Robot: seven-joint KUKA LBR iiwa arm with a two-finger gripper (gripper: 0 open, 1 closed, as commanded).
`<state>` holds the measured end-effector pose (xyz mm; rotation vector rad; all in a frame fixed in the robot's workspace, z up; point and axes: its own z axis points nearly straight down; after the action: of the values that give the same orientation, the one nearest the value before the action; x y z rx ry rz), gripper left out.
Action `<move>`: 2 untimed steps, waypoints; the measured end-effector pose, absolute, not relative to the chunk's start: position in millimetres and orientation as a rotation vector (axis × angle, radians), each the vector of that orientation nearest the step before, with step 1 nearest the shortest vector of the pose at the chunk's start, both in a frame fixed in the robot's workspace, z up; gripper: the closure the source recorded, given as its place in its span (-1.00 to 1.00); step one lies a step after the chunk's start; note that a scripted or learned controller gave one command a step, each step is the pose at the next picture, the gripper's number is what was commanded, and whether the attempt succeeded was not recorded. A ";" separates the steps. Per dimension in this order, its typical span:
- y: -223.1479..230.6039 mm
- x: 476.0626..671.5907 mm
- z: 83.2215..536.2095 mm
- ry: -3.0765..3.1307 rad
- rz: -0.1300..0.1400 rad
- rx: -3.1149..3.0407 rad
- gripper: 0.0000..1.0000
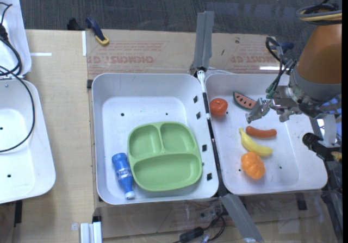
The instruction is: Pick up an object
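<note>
Camera view, from above: a brown tabletop (136,51) before dark carpet carries two shallow white bins. The left bin (103,128) holds a green divided plate (163,156) and, just beside it, a blue bottle (123,175) lying flat. The right bin (304,176) holds a tomato (218,106), a watermelon slice (245,100), a sausage (261,132), a banana (254,144) and an orange fruit (253,164). The hand (265,109) hangs over the right bin, between the watermelon slice and the sausage; whether it is open or closed cannot be told. No object appears lifted, so the pick seems not yet made: descent, grasp and lift remain.
</note>
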<state>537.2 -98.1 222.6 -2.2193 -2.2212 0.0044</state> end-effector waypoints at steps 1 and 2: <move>-106.5 549.4 99.0 -2.458 -0.011 -1.979 -1.00; -107.4 548.3 105.3 -2.450 -0.007 -1.983 1.00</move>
<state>548.3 -107.4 105.3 -1.9829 -2.4502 -0.0066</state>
